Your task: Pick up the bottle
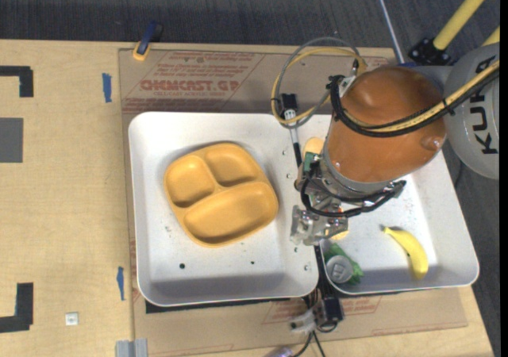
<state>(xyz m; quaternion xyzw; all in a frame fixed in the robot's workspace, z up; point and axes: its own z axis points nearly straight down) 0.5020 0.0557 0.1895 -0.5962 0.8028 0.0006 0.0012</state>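
The bottle [341, 269] is green with a grey cap. It sits in the right bin [444, 272], tucked in the corner at about 7 o'clock, touching the wall next to the left bin [151, 189]. The gripper [317, 224] hangs just above it, at 11 o'clock from the bottle, over the edge where the two bins meet. Whether its fingers are apart or together cannot be told. The big orange band [385, 133] of the arm hides much of the right bin. A yellow banana [409, 251] lies at 3 o'clock from the bottle, near but apart. A yellow plate [221, 193] with three parts lies in the left bin.
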